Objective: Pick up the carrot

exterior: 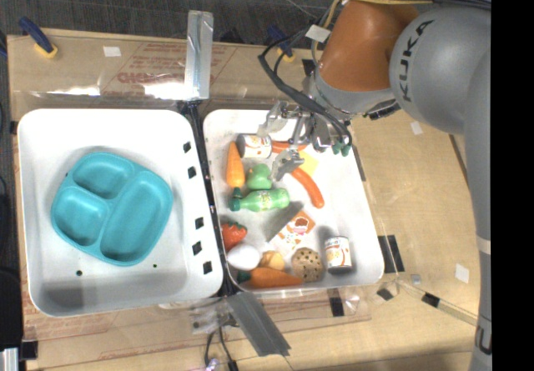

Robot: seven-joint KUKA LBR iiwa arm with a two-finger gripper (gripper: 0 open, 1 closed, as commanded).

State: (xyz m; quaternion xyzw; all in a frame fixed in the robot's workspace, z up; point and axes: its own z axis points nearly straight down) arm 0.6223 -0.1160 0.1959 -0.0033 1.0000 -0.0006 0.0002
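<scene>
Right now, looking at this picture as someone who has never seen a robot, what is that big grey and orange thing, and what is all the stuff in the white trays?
The big grey machine with the orange band is a robot arm, reaching in from the right. One camera above the bench looks down at a slant. Its metal gripper hangs over the right shallow white bin, which holds toy food: an orange carrot by the left wall, a green plastic bottle, an orange-red sausage shape, a chocolate-chip cookie and a small can. The left white bin holds a teal divided plate. I cannot see anything gripped.
</scene>
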